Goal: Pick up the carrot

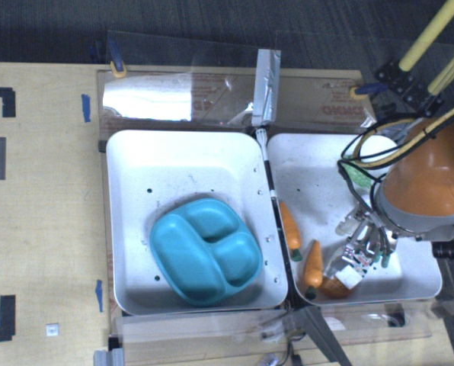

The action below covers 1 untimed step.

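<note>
The left bin [128, 227] holds a blue three-compartment plate [204, 250], well away at nine o'clock from my work in the right bin [318, 166]. My gripper [356, 261] hangs low at five o'clock in that bin, and I cannot tell how my jaws stand. Two carrots lie there unlifted: one carrot [312, 264] just beside me at nine o'clock, the other carrot [289, 226] along the divider, so I judge the pick not yet made.
</note>
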{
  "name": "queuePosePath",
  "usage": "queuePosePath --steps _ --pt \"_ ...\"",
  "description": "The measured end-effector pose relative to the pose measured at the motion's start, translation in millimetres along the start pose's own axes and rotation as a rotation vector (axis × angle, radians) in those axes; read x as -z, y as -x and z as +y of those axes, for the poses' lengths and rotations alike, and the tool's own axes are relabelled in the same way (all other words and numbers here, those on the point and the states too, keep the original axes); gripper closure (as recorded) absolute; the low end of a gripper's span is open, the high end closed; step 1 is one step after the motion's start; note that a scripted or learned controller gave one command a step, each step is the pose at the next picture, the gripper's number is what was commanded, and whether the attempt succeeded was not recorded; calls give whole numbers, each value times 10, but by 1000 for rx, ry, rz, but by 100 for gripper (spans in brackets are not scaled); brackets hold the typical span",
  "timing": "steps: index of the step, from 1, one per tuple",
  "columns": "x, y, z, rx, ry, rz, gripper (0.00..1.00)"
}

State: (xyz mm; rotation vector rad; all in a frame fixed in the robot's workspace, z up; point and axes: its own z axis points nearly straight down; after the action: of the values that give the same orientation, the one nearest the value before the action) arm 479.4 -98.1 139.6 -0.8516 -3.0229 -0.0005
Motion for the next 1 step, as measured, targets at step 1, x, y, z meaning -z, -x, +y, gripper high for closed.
queuePosePath --steps 1 --pt "-373 64 128 -180 16 -18 0"
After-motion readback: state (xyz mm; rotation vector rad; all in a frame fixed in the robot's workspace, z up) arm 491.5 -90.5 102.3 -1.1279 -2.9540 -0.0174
